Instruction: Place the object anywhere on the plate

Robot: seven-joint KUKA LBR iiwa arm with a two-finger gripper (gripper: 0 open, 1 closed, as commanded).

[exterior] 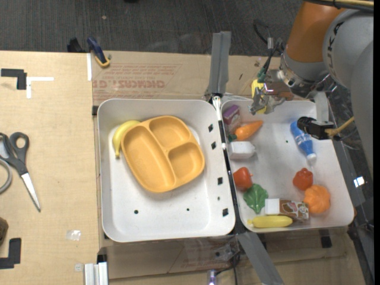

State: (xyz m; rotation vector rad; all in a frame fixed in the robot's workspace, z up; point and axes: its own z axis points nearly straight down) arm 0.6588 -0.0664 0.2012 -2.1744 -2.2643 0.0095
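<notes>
An orange plate [163,153] with three compartments lies in the left bin [119,218], and nothing rests in its compartments. A yellow banana [120,135] lies against the plate's left rim. My gripper [261,104] hangs over the far left part of the right bin [335,218], just above and right of a purple item [230,113] and an orange carrot [248,129]. A small yellow patch [256,87] shows beside the wrist; I cannot tell whether it is a held object.
The right bin also holds a white block [242,150], a red vegetable [242,177], a green one [255,196], a second banana [272,221], a brown carton [294,208], an orange [317,199], a red pepper [303,179] and a blue bottle [303,138]. Scissors [21,159] lie on the bench at left.
</notes>
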